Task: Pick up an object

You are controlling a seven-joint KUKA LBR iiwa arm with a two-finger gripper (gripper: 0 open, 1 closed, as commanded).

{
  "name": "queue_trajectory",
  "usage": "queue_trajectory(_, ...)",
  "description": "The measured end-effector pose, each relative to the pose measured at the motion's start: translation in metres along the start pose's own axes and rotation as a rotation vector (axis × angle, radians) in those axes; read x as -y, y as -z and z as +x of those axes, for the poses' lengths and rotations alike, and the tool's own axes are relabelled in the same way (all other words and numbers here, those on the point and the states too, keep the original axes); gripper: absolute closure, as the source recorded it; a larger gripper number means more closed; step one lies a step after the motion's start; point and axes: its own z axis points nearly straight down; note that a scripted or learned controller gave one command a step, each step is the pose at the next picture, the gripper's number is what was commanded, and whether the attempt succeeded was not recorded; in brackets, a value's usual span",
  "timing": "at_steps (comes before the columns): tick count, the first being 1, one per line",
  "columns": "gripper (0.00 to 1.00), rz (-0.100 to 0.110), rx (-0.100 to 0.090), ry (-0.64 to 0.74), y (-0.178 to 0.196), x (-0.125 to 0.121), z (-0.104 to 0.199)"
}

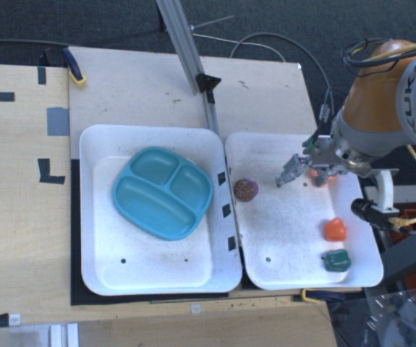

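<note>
We count two white bins (157,280) side by side. Well to the gripper's (292,172) left lies one blue divided plate (163,192). Nearer it we see one speckled ball (246,189), one orange piece (335,230) and one green piece (336,259).

You'll see a blue divided plate (163,191) lying in the left bin (95,266), and a blue-and-yellow clamp (73,66) on the bench's (12,194) far left corner.
</note>
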Motion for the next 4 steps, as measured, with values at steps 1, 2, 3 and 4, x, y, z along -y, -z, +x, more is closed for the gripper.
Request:
queue_trajectory(1,0.00,0.000,0.000,0.001,-0.058,-0.006,0.007)
queue_trajectory(2,0.00,0.000,-0.001,0.000,-0.111,0.002,0.017)
queue_trajectory(3,1.00,-0.004,-0.001,0.002,-0.098,0.000,0.017)
queue_trajectory(4,1.00,-0.012,0.001,-0.001,-0.039,-0.004,0.010)
